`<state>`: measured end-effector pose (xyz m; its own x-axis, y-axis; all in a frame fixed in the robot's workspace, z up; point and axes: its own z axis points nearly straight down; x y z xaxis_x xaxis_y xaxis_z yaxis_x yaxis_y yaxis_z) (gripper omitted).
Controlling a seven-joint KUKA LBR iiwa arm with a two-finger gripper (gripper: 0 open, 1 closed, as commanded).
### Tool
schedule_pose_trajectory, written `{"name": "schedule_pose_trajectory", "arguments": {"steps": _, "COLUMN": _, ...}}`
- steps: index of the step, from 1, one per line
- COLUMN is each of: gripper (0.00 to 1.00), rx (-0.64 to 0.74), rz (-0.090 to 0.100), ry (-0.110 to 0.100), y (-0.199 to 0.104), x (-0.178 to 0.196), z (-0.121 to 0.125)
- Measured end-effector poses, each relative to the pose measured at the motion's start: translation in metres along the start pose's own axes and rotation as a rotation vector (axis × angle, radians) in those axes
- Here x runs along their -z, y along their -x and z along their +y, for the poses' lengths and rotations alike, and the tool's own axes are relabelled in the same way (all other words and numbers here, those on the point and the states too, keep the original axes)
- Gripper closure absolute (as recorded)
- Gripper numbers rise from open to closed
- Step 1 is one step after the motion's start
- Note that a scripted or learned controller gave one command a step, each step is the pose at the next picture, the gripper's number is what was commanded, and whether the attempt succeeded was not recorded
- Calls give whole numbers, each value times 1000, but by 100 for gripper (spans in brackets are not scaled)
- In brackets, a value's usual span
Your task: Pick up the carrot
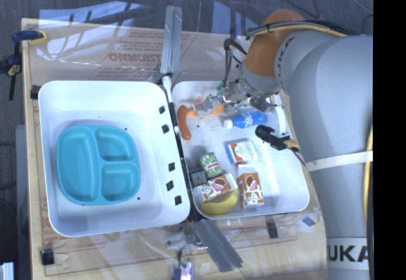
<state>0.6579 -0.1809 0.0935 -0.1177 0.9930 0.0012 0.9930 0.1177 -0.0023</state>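
One fixed camera is looking down at a slant on the bench (76, 244), framing both bins; arm (330, 107) entering frame right.

Light: we see bright, even overhead light on both white bins (44, 145).
Glare: we note pale reflections on the clear plastic sheet (95, 37).
Shadows: soft and short.
Sharpness: slightly soft throughout.
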Motion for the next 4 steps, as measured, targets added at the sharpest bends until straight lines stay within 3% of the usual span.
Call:
{"name": "schedule_pose_trajectory", "arguments": {"steps": 2, "gripper": 0, "rx": 0, "rz": 0, "ry": 0, "y": 0, "x": 0, "z": 0}}
{"name": "schedule_pose_trajectory", "arguments": {"steps": 3, "gripper": 0, "rx": 8, "rz": -2, "ry": 2, "y": 16, "x": 54, "z": -2}}
{"name": "schedule_pose_trajectory", "arguments": {"steps": 4, "gripper": 0, "rx": 25, "rz": -1, "ry": -1, "y": 10, "x": -2, "z": -2}}
